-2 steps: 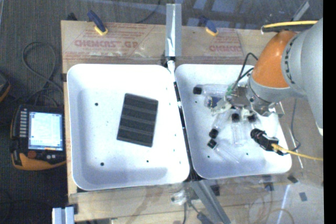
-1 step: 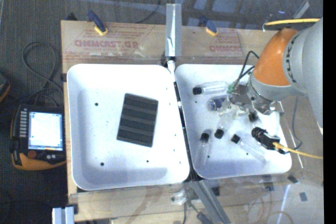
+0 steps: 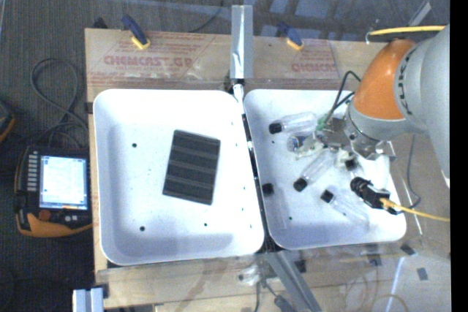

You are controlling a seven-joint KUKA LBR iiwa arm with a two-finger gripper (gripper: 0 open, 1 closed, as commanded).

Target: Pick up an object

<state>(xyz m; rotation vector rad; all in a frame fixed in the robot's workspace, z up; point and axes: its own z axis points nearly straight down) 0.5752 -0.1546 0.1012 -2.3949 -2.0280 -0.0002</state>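
Nearest the lens is the arm [image 3: 409,84], grey with its orange band, reaching in from the right and hanging over the right bin [image 3: 292,234]. Its gripper [image 3: 336,141] sits low over the upper middle of that bin. I cannot tell whether it is spread or closed, and no object can be made out in its hold.

Beside it, the left bin [image 3: 110,157] bears one dark ribbed slab [image 3: 191,166], lying flat near the middle and slightly askew. It is well apart from the gripper and looks too low and broad for an easy pinch.

Smaller things, clear with black caps, lie scattered in the right bin:
- The upper tube [image 3: 298,120] is just beside the gripper, toward the bin's top.
- The middle tube [image 3: 316,169] slants just below the gripper, cap at its lower end.
- The lower tube [image 3: 345,207] lies near the bottom right corner.

A small black piece [image 3: 268,188] rests by the left wall.

The middle tube seems the likeliest pick. I judge it light, stiff, slick and round, so it may roll or squirt free. It is best taken across the barrel near its middle, not at the cap. Its neighbours lie near — a careless descent could nudge them.
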